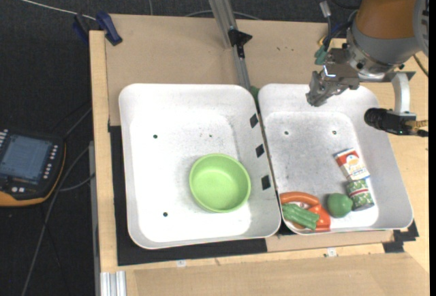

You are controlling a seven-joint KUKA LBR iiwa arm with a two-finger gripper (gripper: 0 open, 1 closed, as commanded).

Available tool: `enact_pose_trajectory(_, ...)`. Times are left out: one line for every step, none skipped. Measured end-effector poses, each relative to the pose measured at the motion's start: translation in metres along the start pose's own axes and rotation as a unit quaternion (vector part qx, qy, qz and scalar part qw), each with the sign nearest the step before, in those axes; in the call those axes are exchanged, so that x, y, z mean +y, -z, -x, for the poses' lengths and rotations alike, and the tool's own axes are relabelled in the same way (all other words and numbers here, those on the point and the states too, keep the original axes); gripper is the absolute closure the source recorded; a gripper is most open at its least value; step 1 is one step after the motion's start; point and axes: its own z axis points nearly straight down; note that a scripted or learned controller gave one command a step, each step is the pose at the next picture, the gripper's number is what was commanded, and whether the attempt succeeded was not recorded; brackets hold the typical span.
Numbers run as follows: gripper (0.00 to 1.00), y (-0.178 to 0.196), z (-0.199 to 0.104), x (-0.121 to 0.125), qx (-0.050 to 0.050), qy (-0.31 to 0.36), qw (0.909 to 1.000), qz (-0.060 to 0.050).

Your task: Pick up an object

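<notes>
At the near edge of the right bin, 4 small things cluster in the near right corner: an orange and green toy vegetable piece against the near rim, a green ball just beside it, a small dark green can touching the ball's right, and a red and white packet just behind the can, its long axis running near to far with a slight slant. The left bin carries a green bowl. Farthest back, the pincer hangs over the right bin's far rim, nothing between its tips, though their spread is too dark to tell. Every candidate lies well apart from it, toward the near side and slightly right, so the coming move probably means travelling forward before descending.
</notes>
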Motion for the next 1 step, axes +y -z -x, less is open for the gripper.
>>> enact_pose_trajectory(1.0,-0.0079,-0.0437,0.0033,0.0,-0.001,1.0,0.0)
